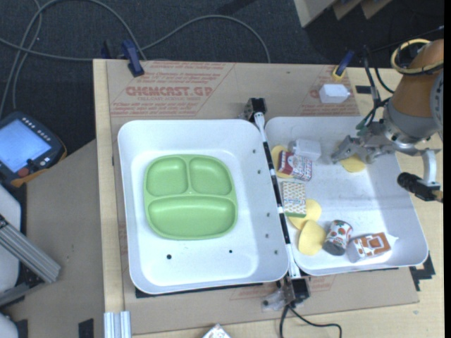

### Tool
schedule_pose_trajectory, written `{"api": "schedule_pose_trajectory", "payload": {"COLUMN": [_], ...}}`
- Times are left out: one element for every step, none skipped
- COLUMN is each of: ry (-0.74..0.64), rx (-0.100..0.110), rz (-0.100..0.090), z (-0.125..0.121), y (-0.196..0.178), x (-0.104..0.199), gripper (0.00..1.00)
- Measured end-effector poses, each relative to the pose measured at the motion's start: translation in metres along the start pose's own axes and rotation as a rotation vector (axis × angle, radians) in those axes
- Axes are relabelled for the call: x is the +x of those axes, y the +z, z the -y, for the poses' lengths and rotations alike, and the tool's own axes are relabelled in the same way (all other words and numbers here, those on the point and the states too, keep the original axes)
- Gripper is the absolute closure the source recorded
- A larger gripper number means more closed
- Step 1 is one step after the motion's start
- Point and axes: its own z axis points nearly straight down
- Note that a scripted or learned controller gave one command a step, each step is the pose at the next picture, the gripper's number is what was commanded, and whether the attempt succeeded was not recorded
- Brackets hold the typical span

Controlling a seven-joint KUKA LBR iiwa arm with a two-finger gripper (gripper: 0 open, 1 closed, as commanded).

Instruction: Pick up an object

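Over in the right bin (394, 189), the claw (350, 151) sits just beside a yellow piece (354, 165) lying roughly left-right; can't tell how the claw stands.

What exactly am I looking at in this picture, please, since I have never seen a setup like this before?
This is one camera fixed above a workbench, looking down at a slant. The grey machine with the orange band at the right edge is a robot arm, and a program steers it. At its end is a two-finger gripper, its tool for picking things up, which here hangs low over the right bin.

Two shallow white bins sit side by side. The left bin holds a green divided plate. The right bin holds small items: a yellow piece right by the gripper, a red and white packet, a patterned card, a yellow banana-like toy, a small can and an orange and white box.

I cannot see anything held between the fingers.
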Motion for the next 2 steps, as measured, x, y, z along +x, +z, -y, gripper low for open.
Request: {"api": "schedule_pose_trajectory", "payload": {"ry": [0.001,0.004], "rx": [0.000,0.003], "rz": [0.002,0.007], "z": [0.000,-0.001], "y": [0.000,0.002], "x": [0.001,0.022], "gripper": [0.00,0.00]}}
